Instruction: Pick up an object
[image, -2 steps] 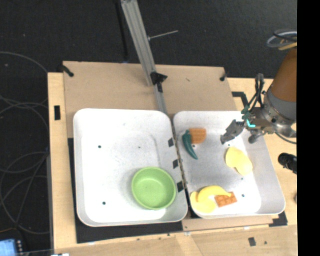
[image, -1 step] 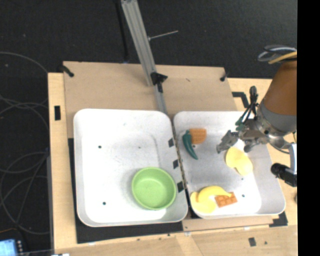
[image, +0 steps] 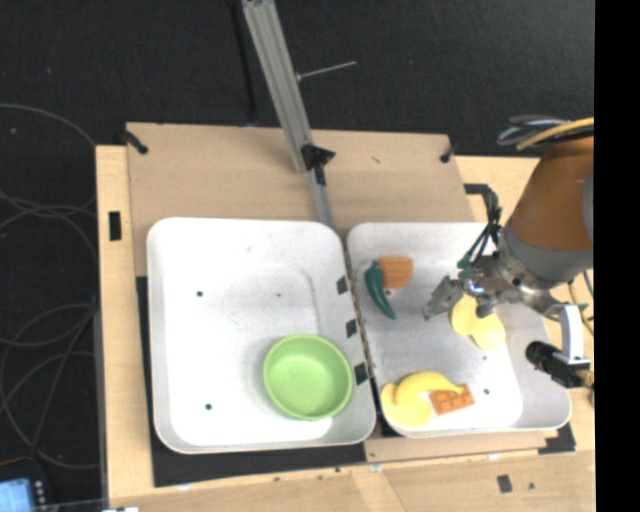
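Nearest to the camera, a green bowl is seen in the left bin, close to its front right corner. In the right bin, a yellow object with a small orange block resting on it is placed at the front wall. An orange piece and a dark green item are lying together near the divider between the bins. A pale yellow object is found just under the claw, which is reaching in from the right over the right bin.

Whether the claw is spread or closed cannot be told, as its tip is small and blurred; nothing is seen gripped in it.

The pale yellow object is judged to be the likely target. It seems to be rounded, so it could be pushed aside or could slip out if the claw is lowered off its centre. The bin wall on the right is near, and it could be struck by the arm.

No brand, label or readable writing is made out on the worktop or on the objects
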